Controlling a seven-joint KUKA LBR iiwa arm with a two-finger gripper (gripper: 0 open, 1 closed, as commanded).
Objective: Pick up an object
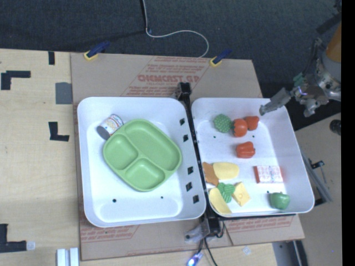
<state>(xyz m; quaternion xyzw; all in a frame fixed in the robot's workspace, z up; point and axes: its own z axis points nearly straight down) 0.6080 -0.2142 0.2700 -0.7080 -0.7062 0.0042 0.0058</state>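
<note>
Camera view from above the bench: two shallow white bins sit side by side on a cardboard sheet [166, 79]. The left bin [91, 193] carries a green divided plate [142, 154] near its centre, with a small can [110, 125] lying on its side, touching the plate's far-left rim. The right bin [297, 159] holds the toy foods: a green bumpy vegetable [223, 123], an orange-red tomato [240, 127] with a further red piece [252, 122] just beside it near the far edge, a red pepper [245, 148] toward the middle, and a red-and-white carton [268, 174] near the right wall. A cluster of yellow and orange pieces [224, 172] with a green leafy item [226, 191] lies against the left wall, and a green pepper [279, 200] rests in the near-right corner. The gripper [272, 105] hangs over the far-right corner of the right bin, apart from every object; whether its fingers are open or closed cannot be told, and nothing is seen held. The arm is cut off at the right edge. A white cable [166, 35] loops across the dark floor beyond the bench.
</note>
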